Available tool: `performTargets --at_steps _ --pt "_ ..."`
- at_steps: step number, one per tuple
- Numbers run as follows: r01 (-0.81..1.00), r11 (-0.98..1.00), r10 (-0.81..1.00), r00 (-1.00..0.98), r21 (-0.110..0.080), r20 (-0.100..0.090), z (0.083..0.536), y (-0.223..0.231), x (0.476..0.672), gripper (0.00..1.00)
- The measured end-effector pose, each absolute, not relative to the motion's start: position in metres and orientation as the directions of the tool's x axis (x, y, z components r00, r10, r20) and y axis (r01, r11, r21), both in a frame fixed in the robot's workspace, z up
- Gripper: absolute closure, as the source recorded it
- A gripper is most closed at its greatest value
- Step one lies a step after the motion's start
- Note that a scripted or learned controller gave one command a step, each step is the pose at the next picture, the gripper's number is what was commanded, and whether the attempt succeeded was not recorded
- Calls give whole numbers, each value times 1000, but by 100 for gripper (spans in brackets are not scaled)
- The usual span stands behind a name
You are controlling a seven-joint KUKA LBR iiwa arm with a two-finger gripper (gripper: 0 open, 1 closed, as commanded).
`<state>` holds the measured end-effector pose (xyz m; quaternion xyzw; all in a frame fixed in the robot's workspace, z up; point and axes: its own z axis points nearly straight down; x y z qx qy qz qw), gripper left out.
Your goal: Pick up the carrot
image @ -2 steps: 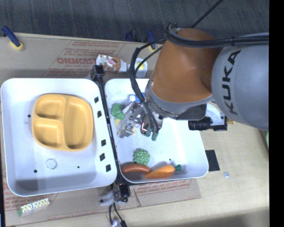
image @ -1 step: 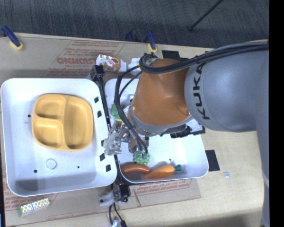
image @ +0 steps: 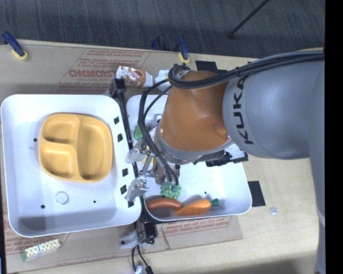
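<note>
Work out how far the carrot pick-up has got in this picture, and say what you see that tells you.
Done: the arm has reached over the right bin. In hand: the gripper hangs just above the carrot. Left: the carrot lies flat on the bin floor near the front wall, beside a red-brown toy, so gripping and lifting remain.

The light wooden bench carries a brown printed cardboard sheet; two shallow white plastic bins lie on it.

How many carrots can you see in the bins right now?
1. The carrot lies at the right bin's near edge, beside a reddish item. The arm may hide others.
</note>
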<state>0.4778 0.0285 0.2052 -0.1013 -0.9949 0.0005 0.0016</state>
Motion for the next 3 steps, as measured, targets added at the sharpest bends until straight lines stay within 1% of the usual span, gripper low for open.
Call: performTargets --at_steps 1,2,3 --pt "18 1000 18 -1000 -1 -1 192 -28 542 0" --pt "-121 993 -121 -993 0 -1 192 22 626 0" --pt "-200 980 -200 -980 -2 -7 325 27 658 0"
